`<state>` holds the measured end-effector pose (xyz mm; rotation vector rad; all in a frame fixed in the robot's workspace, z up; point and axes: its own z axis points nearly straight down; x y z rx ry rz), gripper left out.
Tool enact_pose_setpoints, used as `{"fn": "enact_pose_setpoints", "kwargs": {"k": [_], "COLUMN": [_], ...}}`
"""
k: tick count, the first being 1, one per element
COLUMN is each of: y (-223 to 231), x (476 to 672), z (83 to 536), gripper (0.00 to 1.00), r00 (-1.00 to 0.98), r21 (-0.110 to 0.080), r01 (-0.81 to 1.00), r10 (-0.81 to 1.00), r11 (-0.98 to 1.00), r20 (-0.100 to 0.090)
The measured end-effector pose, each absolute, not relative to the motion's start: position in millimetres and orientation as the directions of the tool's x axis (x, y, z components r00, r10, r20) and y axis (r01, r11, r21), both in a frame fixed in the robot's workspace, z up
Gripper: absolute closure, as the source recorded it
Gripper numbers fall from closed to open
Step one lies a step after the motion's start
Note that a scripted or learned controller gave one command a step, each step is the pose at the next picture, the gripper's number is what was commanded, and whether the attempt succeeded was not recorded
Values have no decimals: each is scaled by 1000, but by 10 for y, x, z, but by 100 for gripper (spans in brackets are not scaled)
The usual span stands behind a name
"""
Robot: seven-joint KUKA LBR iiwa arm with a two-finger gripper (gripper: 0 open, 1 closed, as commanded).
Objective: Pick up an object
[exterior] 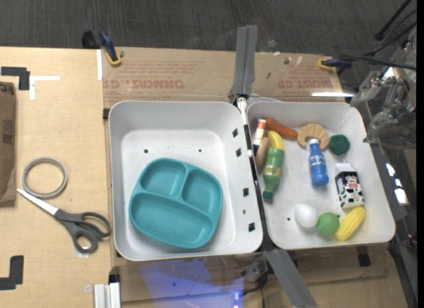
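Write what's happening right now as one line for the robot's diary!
stage: before pick | gripper: over right bin's far right corner, holding nothing seen | toys: in right bin | teal plate: left bin

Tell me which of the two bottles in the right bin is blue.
The small blue bottle with the white cap; the green bottle lies left of it.

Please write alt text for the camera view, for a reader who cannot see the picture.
Two shallow white bins sit side by side on a bench: the left bin holds a teal divided plate, and the right bin holds small toy foods, among them a blue bottle, a green bottle, a white egg and a corn cob. Scissors and a tape roll lie left of the bins.
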<state>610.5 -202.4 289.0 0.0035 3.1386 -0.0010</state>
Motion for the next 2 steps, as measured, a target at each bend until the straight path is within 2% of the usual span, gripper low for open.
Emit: {"fn": "enact_pose_setpoints", "kwargs": {"k": [1,2], "y": [-1937,-1701], "x": [6470,6303], "z": [1205,1089], "gripper": [0,0], "r00": [-1000,-999], "r21": [-4,-6], "r01": [-9,41], "r10": [-9,40], "r11": [1000,999], "r20": [-13,-34]}}
